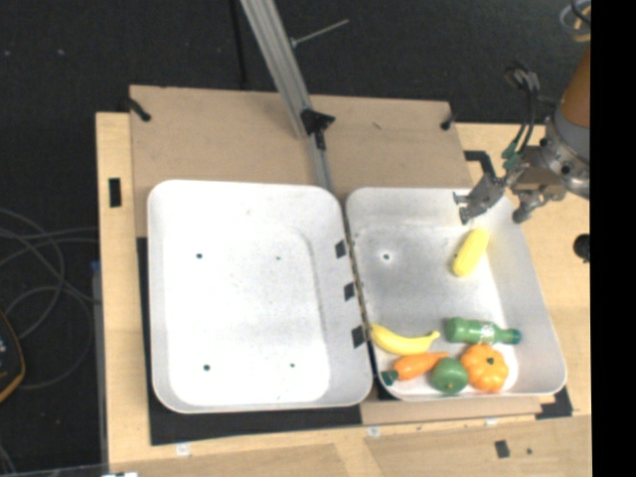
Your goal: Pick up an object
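Honestly, we had the gripper [494, 203] hanging open-fingered over the right bin [537, 296], with the yellow corn cob [470, 251] just below-left of it, long axis tilted toward the fingers.

Two bins are set side by side on the surface [397, 147]. In the right bin [417, 266], a corn cob [470, 251] is placed behind a banana [402, 341], bottle [480, 331], carrot [415, 366], pepper [449, 376] and pumpkin [485, 367].

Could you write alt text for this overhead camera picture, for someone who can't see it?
A robot claw hangs over the right bin, above a yellow corn cob. Along that bin's near edge lie a banana, carrot, green bottle, green pepper and small pumpkin.
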Controlling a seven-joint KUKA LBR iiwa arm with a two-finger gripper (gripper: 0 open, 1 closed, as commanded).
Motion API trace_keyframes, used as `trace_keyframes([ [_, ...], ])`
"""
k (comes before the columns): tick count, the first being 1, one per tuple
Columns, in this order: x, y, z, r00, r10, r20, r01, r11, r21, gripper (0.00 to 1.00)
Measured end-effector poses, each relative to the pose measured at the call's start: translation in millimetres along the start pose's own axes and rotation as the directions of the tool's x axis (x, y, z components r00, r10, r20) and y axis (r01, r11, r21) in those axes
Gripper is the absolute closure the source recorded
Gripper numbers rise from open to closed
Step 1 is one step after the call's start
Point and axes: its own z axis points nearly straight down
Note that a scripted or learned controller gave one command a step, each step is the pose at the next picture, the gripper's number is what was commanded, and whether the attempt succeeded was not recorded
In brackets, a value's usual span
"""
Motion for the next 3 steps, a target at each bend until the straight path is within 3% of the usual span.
trace_keyframes([
  [1,18.5,9.0,165.4,1.000,0.000,-0.001,0.000,1.000,0.009,0.00],
  [2,72.0,11.9,198.8,1.000,0.000,0.003,0.000,1.000,0.000,0.00],
  [3,35.9,-5.8,198.6,1.000,0.003,0.002,-0.003,1.000,0.001,0.00],
])
